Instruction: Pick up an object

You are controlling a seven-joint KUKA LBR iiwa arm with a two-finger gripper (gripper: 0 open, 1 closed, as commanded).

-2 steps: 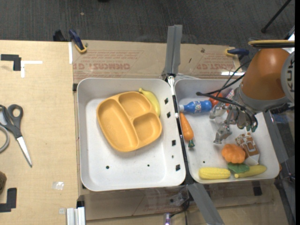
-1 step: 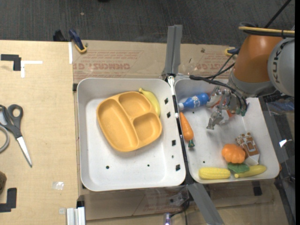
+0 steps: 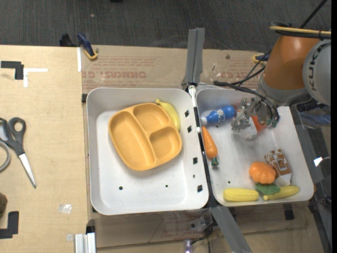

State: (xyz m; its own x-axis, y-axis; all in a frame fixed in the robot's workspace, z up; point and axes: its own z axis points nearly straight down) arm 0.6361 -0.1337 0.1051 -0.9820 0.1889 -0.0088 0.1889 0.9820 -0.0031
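Observation:
My gripper (image 3: 246, 121) hangs low over the back of the right bin (image 3: 300, 157), under the grey arm with its orange band (image 3: 287, 62). A blue bottle with a white cap (image 3: 218, 115) lies just to its left. A small red-orange thing (image 3: 258, 124) shows right against the gripper's right side; I cannot tell whether it is gripped. Also in this bin are a carrot (image 3: 209, 144) along the left wall, an orange fruit (image 3: 262, 173), a brown snack packet (image 3: 278, 161), a corn cob (image 3: 241, 195) and a yellow-green piece (image 3: 281, 192) at the front.
The left bin (image 3: 97, 183) holds a yellow divided plate (image 3: 146, 136) with a banana (image 3: 169, 114) tucked behind it. Scissors (image 3: 18, 146) lie on the wooden bench at far left. A grey post (image 3: 195, 57) rises behind the bins' shared wall.

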